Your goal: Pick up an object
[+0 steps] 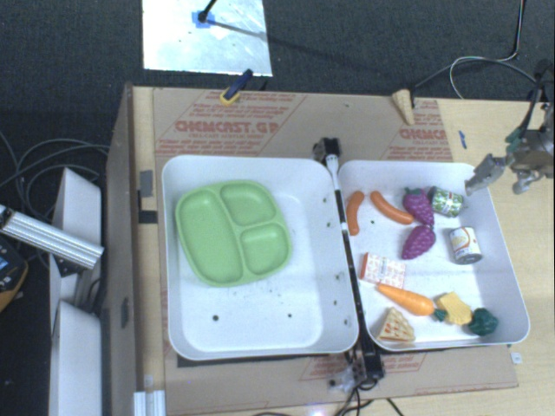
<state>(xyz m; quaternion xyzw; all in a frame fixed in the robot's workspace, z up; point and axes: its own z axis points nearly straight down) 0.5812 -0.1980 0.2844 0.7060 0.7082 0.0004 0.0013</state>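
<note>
hand (494,173): 2 o'clock of right bin (510,267), near green can (447,202) | grip: cannot tell | plate (232,230): left bin (182,319)

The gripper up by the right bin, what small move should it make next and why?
Probably shift the gripper inward and down toward the green can. It sits at the right bin's far rim, holding nothing, and that can lies closest, beside the purple grapes.
</note>
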